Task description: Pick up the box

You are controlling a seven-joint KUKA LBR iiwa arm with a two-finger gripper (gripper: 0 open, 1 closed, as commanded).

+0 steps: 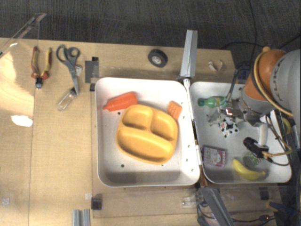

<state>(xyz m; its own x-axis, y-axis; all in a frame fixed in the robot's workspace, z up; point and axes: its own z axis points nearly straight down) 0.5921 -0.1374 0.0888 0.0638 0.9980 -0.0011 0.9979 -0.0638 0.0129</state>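
The box [214, 156] is small and flat with a pink and purple printed face. It lies near the front left corner of the right bin [202, 173]. My gripper [225, 118] hangs low over the middle of that bin, behind the box and clearly apart from it. The grey arm with its orange band [267, 67] reaches in from the right above it. Nothing of the box is covered.
In the right bin, a green bottle [210, 101] lies at the back, a small black-and-white toy [229, 127] sits just under the gripper, and a banana [248, 170] lies right of the box. The left bin [101, 168] holds a yellow divided plate [146, 133], a carrot [120, 101] and an orange piece [174, 109].
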